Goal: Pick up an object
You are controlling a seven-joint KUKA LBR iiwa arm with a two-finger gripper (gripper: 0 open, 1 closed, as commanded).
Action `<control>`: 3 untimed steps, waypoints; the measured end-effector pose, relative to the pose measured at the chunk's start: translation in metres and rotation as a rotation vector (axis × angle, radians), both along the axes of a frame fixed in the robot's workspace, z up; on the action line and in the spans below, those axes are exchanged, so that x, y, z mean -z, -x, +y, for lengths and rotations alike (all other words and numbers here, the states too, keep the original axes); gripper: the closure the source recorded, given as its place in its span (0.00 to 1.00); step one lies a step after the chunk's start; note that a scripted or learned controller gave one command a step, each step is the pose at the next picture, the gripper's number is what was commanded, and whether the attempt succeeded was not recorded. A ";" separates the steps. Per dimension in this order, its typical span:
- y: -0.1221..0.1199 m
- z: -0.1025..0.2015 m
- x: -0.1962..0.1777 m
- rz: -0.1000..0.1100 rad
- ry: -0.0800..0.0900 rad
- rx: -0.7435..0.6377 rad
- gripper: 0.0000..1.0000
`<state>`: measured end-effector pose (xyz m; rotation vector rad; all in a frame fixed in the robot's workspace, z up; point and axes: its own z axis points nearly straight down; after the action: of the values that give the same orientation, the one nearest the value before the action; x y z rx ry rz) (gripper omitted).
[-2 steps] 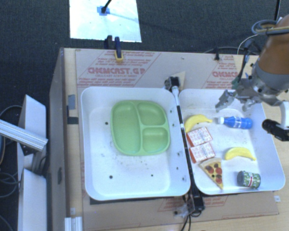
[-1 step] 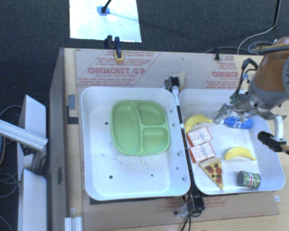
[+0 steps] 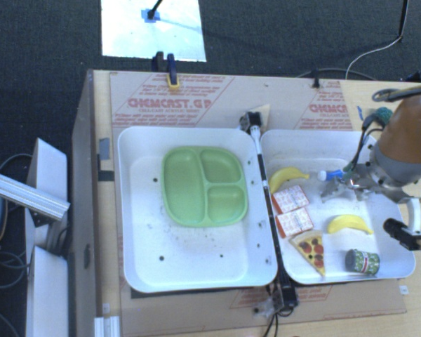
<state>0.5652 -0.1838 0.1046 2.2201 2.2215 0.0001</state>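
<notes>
Around the end effector — bananas, crackers (pizza slice farther); can.

Dark carpet floor surrounds the bench; a pale sheet lies behind.

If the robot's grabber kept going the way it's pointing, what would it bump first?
Probably the banana near the divider: the gripper points left across the right bin. Depth is unclear, so it might pass above it.
</notes>
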 end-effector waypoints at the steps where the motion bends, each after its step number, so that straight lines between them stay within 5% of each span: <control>1: 0.041 -0.003 0.020 0.000 0.000 0.000 0.00; 2: 0.040 -0.003 0.010 -0.004 0.000 -0.001 1.00; 3: 0.039 -0.003 -0.001 -0.007 0.001 -0.003 1.00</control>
<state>0.5260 -0.1869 0.1055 2.2135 2.2206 0.0065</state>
